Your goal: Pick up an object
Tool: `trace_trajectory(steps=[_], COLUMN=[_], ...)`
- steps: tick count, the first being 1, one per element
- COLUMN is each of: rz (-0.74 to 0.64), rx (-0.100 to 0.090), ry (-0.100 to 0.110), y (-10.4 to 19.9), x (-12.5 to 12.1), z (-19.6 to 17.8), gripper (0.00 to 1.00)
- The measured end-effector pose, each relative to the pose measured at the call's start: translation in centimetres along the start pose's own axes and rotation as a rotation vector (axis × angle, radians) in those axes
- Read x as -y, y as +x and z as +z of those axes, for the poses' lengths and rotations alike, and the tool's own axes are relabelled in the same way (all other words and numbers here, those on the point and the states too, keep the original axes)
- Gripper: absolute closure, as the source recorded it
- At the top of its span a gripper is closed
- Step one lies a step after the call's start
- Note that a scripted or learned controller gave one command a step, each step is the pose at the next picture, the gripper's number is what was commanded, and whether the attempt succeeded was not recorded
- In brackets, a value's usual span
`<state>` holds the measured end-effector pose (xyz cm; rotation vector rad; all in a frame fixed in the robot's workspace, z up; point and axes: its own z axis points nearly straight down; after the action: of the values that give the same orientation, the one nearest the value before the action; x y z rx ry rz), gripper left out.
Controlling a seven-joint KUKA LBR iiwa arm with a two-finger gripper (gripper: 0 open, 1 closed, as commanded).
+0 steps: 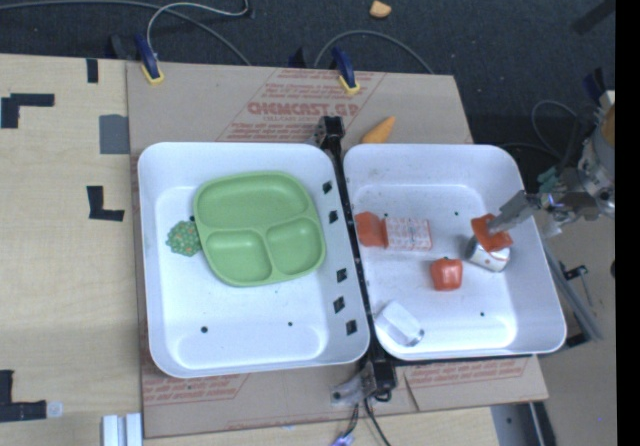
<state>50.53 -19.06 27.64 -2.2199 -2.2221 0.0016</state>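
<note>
Looking down from the fixed camera, the arm [560, 196] reaches in from the right over the right bin [500, 166], and its gripper [489, 256] hangs low near that bin's right wall, below the orange band [490, 232]. From this slant I cannot tell whether the gripper is released or clenched, and nothing is seen held in it. The nearest candidate for the pick is the red object [447, 274], which lies on the bin floor just beside the gripper, toward the bin's middle, apart from everything else. To do this step well, I judge the gripper should be centred over the red object before it descends, and should come straight down, so that a glancing touch does not push the small, rounded-looking piece away. It should close only once it reaches the floor. Little stands in the way: the bin wall is behind the gripper rather than between it and the target, so the short move goes over open floor. Farther along the same bin lie an orange block [371, 230], touching or just beside a pale patterned card [408, 233], and a white object [400, 324] near the front edge. All three are well apart from the red object. The left bin [160, 314] bears a green divided plate [262, 227] with a small green tuft [183, 237] at its left rim. Beyond the bins, an orange piece [378, 129] rests on the cardboard sheet [250, 104].
</note>
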Motion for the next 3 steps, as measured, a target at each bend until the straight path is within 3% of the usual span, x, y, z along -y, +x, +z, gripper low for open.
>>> trace_trajectory(steps=[1,2,3], rz=[0.0,0.0,0.0], rx=[-0.002,-0.001,0.002], ry=[0.003,-0.003,-0.006], y=[1.0,8.1,8.0], x=[-0.1,1.7,1.6], z=[13.4,19.0,18.0], gripper=[0.0,0.0,1.0])
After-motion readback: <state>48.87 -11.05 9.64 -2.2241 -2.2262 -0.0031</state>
